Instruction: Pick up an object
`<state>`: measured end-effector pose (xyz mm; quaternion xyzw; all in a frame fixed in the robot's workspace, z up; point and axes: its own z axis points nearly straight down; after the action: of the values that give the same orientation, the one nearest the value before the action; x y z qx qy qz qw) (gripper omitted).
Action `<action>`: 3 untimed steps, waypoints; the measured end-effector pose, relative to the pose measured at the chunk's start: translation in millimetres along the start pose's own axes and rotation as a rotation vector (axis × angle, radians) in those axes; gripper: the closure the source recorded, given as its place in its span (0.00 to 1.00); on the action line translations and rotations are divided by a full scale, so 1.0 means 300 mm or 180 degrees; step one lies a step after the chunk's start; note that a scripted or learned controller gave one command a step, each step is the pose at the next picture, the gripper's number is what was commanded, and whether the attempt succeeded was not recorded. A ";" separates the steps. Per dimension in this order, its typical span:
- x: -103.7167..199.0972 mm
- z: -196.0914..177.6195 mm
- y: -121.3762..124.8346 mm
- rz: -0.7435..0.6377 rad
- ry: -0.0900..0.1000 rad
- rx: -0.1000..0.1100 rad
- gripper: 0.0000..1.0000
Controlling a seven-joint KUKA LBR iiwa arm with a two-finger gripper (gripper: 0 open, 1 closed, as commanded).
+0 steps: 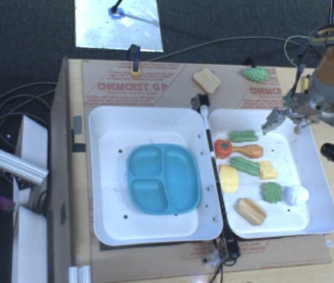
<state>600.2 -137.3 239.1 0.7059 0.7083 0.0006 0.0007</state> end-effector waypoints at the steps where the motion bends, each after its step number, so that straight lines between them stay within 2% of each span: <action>1: -0.018 0.327 -0.178 0.0008 0.0001 0.0012 0.00; 2: -0.037 0.483 0.120 0.0000 0.0001 0.0003 0.00; 3: 0.077 0.517 0.001 -0.0003 0.0001 0.0004 0.00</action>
<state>600.5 -114.1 84.1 0.7056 0.7086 0.0002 0.0002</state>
